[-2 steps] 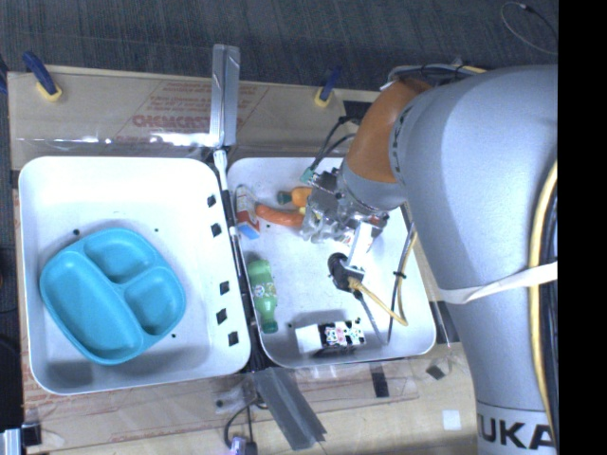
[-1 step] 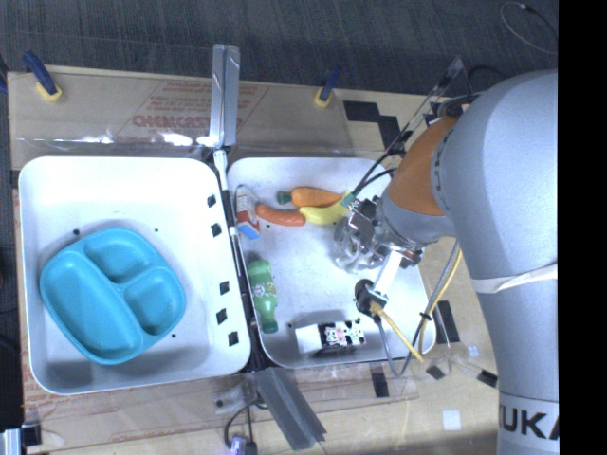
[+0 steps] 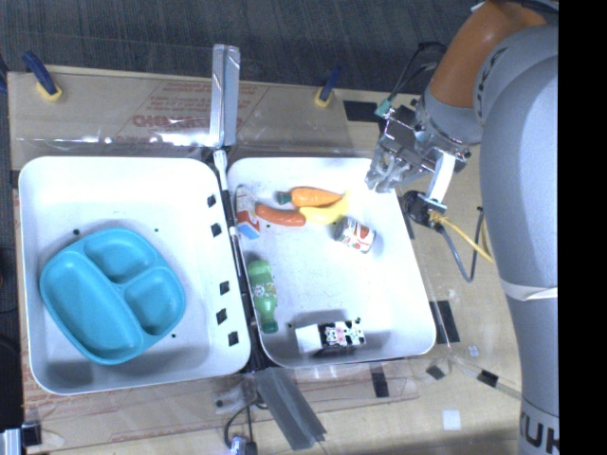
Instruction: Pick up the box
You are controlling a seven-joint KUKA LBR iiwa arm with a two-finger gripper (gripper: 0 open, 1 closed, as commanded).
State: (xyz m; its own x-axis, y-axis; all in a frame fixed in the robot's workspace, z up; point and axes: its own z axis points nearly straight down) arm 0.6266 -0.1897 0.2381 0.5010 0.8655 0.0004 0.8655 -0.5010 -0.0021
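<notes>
Box lies at the near edge of the right bin, beside a green bottle. Gripper hovers over the bin's far right corner, well apart from the box; fingers slightly parted, nothing between them.

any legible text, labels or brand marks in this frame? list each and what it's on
"KU": white letters, cut off by the frame edge, on the grey arm.
Red mirrored print on the clear sheet behind the bins: too blurred to read.
Black-and-white pattern on the box: no readable words.
Red-and-white label on the can: too small to read.
Green bottle label: blurred.
</notes>
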